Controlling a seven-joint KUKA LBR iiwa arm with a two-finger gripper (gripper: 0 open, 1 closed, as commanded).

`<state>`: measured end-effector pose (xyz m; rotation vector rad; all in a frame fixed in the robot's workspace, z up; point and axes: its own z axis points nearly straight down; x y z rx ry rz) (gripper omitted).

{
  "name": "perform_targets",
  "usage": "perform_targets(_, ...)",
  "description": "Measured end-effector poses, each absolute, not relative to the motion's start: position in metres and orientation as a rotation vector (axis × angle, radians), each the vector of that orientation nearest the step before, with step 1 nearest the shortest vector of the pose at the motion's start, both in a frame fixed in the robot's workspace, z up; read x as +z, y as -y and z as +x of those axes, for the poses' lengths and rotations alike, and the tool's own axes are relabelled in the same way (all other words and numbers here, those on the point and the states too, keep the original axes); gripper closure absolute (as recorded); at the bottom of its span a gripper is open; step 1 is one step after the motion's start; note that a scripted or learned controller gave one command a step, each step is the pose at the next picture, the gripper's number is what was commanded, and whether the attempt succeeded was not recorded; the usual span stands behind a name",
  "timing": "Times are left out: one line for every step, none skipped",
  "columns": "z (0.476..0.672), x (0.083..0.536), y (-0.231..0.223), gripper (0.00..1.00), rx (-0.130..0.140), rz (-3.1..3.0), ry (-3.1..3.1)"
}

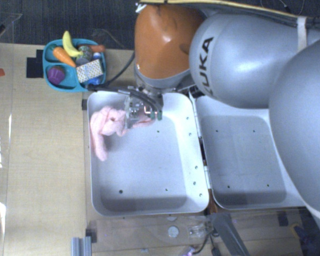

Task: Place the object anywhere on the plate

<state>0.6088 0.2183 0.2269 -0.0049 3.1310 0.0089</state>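
Note:
A soft pink cloth-like object (108, 122) lies crumpled in the upper left part of the left white bin (149, 196), with one strip trailing down along the bin's left wall. My gripper (143, 110) is low over the object's right end and touches or overlaps it there. The gripper body hides what lies between its tips. A blue divided plate (46, 68) sits on the bench beyond the bin's upper left corner. It holds a toy banana (70, 44), a carrot (63, 56), a purple piece (56, 74) and a speckled sponge (90, 70).
The right white bin (245, 159) lies next to the left one, partly under the big grey arm. The orange wrist band (162, 41) hangs over the left bin's far edge. A dark cable (119, 74) runs between plate and gripper.

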Motion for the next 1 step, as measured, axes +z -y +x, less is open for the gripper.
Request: perform_targets(0.6090,0.2272,-0.2182,0.00,0.009,-0.005,-3.130)
